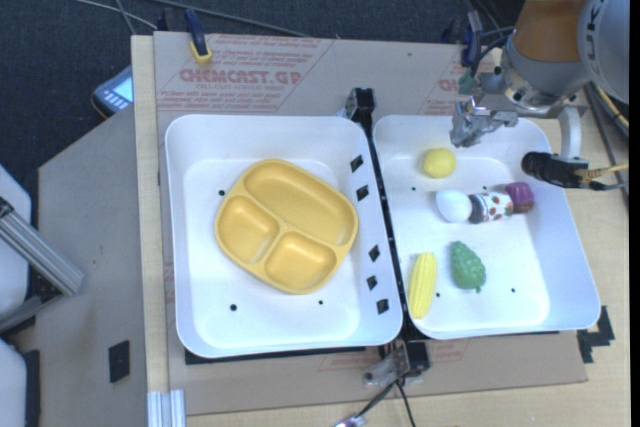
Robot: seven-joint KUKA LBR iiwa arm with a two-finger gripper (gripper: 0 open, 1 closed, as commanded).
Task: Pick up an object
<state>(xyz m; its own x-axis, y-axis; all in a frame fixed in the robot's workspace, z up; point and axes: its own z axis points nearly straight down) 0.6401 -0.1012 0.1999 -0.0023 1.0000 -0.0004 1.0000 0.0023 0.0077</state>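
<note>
Left bin (190, 215): 1 yellow divided plate (287, 225) with 3 compartments, lying flat near the bin's centre, rotated at an angle to the bin walls.

Right bin (570, 265): 5 objects. Yellow corn cob (423, 283) at the near-left side, just beside the dividing wall. Green bumpy item (466, 266), possibly a grape bunch, just to its right and apart from it. Above these, a white egg-like piece (453, 206) touching a small bottle with dark red cap (502, 204), which lies on its side. Yellow ball (438, 163) near the far wall.

My gripper (468, 128) hangs over the bin's far edge, just above and right of the yellow ball. My jaws grasp nothing; whether they are parted, I cannot tell at this resolution.
</note>
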